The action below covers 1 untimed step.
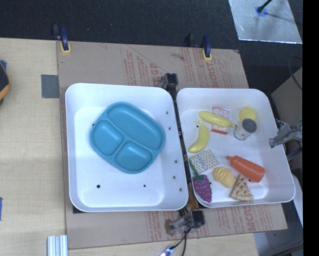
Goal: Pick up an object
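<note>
Blue divided plate [128, 137], left bin [77, 143]

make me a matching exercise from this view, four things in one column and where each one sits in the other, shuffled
Things
1. blue divided plate
2. purple grapes
3. orange bottle
4. gripper

Places
A. front left corner of the right bin
B. at the right bin's right rim
C. in the left bin
D. in the right bin, just behind the pizza slice

Pairs: 1-C, 2-A, 3-D, 4-B
</note>
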Available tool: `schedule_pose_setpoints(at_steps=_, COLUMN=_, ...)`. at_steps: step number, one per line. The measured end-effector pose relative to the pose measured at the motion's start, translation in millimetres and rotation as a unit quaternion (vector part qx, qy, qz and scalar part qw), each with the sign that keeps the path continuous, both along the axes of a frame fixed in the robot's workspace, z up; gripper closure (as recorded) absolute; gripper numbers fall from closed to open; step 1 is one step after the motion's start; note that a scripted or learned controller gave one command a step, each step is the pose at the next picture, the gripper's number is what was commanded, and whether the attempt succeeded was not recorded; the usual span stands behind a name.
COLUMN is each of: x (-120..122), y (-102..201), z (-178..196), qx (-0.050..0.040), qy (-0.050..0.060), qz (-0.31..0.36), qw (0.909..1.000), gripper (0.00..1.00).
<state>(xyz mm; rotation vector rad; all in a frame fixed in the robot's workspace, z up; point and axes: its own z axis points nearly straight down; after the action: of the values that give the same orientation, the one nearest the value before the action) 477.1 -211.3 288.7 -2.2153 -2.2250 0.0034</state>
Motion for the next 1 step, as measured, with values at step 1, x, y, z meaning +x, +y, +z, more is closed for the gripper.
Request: schedule_pose_setpoints(at_steps=1, x=25.0, y=-0.3, z=-173.4, qx=0.0005, qy=-0.001, qz=0.001, qw=1.0, gripper=0.0)
